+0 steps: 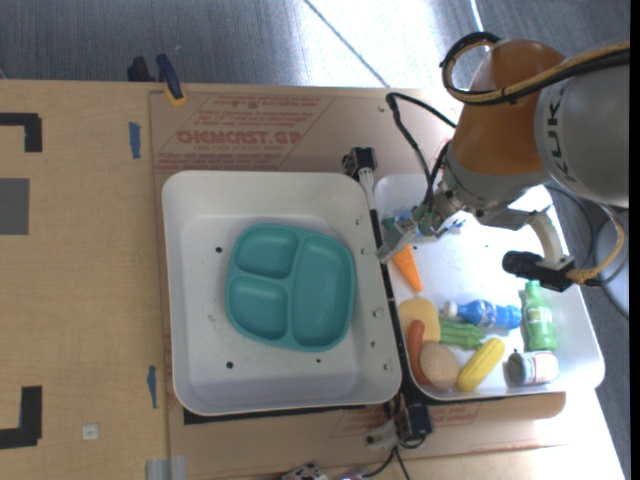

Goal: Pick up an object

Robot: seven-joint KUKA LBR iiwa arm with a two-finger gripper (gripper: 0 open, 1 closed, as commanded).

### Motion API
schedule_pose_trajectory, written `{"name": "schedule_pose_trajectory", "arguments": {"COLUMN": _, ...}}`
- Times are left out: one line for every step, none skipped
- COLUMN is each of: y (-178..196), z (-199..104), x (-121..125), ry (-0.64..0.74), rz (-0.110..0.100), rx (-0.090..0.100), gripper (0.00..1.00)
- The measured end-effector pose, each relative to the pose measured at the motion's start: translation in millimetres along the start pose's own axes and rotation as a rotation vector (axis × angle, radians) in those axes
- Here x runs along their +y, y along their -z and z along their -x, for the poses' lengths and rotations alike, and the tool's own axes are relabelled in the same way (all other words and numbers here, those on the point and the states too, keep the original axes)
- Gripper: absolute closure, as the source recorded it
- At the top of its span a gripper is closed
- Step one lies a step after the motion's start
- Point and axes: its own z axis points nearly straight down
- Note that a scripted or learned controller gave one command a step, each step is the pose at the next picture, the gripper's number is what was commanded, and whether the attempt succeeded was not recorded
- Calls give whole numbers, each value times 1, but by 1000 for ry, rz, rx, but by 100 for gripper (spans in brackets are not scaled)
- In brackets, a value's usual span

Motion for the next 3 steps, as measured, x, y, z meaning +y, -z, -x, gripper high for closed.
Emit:
{"name": "schedule_pose_trajectory", "arguments": {"y": 0, "z": 0, "x": 0, "ry": 0, "rz": 0, "rx": 0, "gripper": 0}}
{"name": "schedule_pose_trajectory", "arguments": {"y": 0, "z": 0, "x": 0, "ry": 0, "rz": 0, "rx": 0, "gripper": 0}}
{"name": "schedule_pose_trajectory", "arguments": {"y": 0, "z": 0, "x": 0, "ry": 0, "rz": 0, "rx": 0, "gripper": 0}}
